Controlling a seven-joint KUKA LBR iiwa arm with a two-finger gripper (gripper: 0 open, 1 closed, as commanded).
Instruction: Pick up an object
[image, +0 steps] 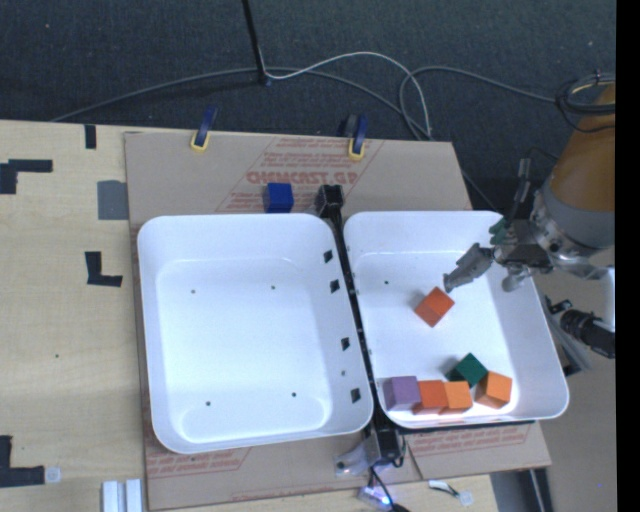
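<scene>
We see the gripper (458, 282) just above the orange block (433, 307) in the right bin (520, 330); whether it is released or clenched we cannot tell; the block seems light and stiff, so we would take its flat sides

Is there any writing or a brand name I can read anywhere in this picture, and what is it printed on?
"CHEMCAST G.P." or close to it: red letters on the brown cardboard sheet under the two white bins; blurred, so the reading is uncertain.
A smaller red line beneath it on the same sheet: too blurred to read.
I can read no text on the bins, the coloured blocks or the arm.
</scene>
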